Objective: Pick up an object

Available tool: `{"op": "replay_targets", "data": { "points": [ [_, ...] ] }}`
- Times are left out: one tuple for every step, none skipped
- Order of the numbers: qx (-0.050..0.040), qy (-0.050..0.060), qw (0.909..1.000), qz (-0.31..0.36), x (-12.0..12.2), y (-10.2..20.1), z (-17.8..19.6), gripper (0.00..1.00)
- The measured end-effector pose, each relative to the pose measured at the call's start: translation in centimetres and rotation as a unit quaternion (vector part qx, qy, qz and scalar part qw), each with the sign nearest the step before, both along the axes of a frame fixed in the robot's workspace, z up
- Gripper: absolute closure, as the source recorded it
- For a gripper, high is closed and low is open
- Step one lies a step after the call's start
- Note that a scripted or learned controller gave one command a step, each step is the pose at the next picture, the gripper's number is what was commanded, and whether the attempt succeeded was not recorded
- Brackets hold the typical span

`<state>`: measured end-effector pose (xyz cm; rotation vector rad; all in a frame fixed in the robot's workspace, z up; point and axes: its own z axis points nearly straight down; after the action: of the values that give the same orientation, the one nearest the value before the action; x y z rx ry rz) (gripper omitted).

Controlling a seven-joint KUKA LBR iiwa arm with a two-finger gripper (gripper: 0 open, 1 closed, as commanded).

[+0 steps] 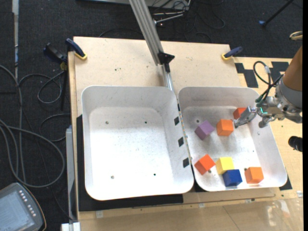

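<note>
Where hand (pixel 252 118) hovers: orange cube (pixel 224 127) (beside).

1. Both white bins (pixel 130 143) look like smooth, faintly glossy plastic, speckled.
2. The bench top (pixel 130 61) is pale, matt wood.
3. The blocks (pixel 224 127) are matt.
4. The slanted pole (pixel 147 25) is brushed metal.

Arm (pixel 294 88) is getting cut off by the frame edge at 3 o'clock, upper links out of sight. Gripper (pixel 253 118) is covering part of a red-orange block (pixel 238 112) at the right bin's (pixel 269 141) 2 o'clock; block shape unclear. Finger gap is reading too small and blurred to judge. Grey tablet (pixel 17 210) at 7 o'clock is running off the bottom-left corner. Metal pole (pixel 144 23) is leaving the frame at 12 o'clock.
</note>
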<state>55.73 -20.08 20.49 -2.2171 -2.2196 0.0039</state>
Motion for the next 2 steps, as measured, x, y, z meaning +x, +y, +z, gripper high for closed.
{"op": "replay_targets", "data": {
  "points": [
    [-0.0007,-0.002,1.0000,0.000,0.1,0.0,0.3,0.00],
    [-0.0003,-0.001,1.0000,0.000,0.5,0.3,-4.1,0.00]
  ]
}}
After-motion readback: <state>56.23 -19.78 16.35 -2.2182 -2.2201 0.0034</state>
